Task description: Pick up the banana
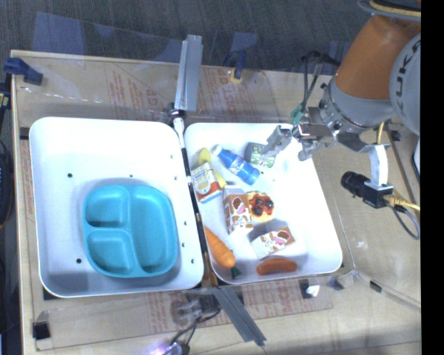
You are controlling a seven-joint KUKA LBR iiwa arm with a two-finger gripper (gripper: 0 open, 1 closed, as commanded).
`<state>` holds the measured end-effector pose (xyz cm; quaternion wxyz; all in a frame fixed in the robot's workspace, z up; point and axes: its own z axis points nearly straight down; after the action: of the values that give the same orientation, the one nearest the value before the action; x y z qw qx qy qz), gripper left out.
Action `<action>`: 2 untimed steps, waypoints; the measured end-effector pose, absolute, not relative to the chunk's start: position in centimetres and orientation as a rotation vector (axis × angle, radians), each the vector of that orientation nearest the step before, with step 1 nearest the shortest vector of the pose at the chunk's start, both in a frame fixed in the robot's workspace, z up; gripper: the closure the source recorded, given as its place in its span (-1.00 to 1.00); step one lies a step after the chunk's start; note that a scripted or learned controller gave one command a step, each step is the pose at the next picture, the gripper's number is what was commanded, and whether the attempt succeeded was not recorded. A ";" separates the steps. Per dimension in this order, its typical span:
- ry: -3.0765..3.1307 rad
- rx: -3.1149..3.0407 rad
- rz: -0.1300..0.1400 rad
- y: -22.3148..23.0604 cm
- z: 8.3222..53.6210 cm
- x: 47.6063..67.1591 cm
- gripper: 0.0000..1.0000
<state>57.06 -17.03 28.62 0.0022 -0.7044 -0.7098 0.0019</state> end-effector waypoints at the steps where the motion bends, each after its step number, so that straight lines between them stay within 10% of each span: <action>1: -2.283 -2.151 0.008 -15.4 14.7 62.1 -1.00; 2: -2.331 -2.106 0.002 -11.9 11.1 64.6 -1.00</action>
<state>64.60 -11.87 11.07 0.0002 -0.6703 -0.7421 0.0007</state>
